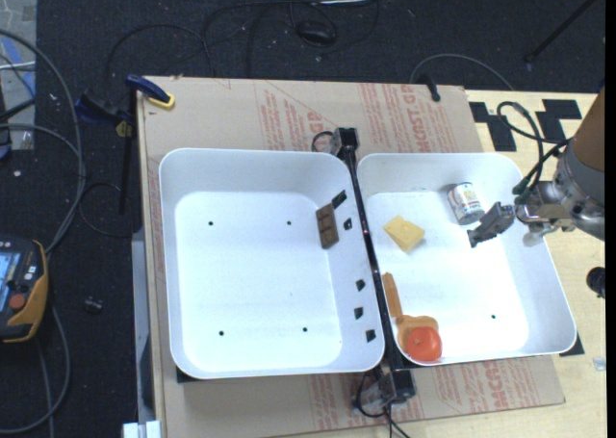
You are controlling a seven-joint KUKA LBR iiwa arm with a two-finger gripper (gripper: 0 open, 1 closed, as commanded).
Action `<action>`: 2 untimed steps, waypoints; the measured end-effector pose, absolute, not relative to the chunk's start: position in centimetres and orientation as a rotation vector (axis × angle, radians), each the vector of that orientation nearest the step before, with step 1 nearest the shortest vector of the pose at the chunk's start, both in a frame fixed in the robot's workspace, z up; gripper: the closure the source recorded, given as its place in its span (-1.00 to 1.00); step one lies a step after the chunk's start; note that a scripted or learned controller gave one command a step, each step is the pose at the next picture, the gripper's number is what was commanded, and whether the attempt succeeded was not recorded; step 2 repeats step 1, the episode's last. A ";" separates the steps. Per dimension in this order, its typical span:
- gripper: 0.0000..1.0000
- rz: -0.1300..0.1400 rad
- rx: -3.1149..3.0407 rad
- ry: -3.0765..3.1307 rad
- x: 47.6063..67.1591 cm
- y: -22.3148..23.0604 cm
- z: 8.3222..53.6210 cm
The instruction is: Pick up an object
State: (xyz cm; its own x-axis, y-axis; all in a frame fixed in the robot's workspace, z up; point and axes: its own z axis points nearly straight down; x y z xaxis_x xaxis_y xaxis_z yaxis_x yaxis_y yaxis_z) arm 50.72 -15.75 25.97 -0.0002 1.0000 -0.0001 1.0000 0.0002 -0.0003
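In the right bin (539, 263) lie a yellow sponge-like block (405, 233), a small silver can (465, 201) on its side, and a wooden-handled utensil with a red-orange round head (420, 340) at the bin's front left corner. A brown rectangular block (327, 226) rests against the right wall of the left bin (192, 186). My gripper (489, 223) hangs over the right bin's far right part, just below and right of the can, apart from it. Nothing shows between its dark fingers.
A black divider strip (363, 253) runs between the two bins. Cables (525, 128) trail over the cardboard bench top at the back right. A blue and yellow clamp (149, 91) sits at the bench's back left corner.
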 end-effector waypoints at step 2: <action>-1.00 0.001 -2.220 -2.221 52.0 -16.4 24.4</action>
